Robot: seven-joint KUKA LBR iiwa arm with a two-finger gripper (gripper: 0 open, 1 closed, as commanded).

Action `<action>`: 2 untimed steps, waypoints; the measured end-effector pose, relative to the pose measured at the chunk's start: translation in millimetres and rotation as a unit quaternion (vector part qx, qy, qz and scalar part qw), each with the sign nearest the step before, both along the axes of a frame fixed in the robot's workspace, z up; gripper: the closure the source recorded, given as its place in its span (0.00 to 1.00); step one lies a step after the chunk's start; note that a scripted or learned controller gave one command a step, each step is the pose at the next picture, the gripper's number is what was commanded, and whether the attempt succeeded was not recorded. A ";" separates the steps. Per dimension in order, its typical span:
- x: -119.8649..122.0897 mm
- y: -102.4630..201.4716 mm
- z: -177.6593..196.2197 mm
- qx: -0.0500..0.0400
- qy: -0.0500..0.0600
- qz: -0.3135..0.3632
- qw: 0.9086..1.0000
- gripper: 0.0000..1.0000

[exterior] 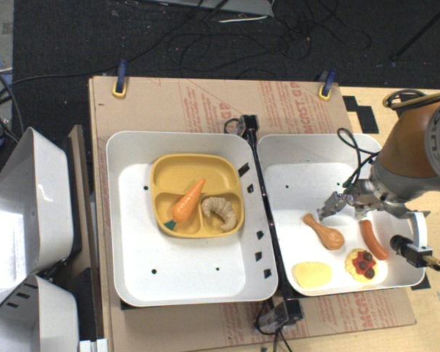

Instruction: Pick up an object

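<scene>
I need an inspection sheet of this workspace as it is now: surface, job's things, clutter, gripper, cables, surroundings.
Surface: board bearing left bin and right bin, side by side.
Job's things: in the right bin, drumstick, sausage, yellow disc, tart. In the left bin, yellow plate holding carrot and shrimp in separate compartments.
Clutter: nothing seen.
Gripper: gripper over the right bin, above the drumstick; nothing seen between its fingers.
Cables: black cable along the arm; cables on the floor behind.
Surroundings: two clamps on the board's far edge; white tubs at left.
</scene>
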State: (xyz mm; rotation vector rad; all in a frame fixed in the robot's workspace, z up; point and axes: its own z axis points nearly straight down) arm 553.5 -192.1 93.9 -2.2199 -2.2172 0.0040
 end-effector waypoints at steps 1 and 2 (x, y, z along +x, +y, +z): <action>1.7 -0.4 13.7 -0.001 -0.003 0.000 1.000 1.00; -3.1 -0.3 75.2 -0.001 -0.004 0.001 1.000 1.00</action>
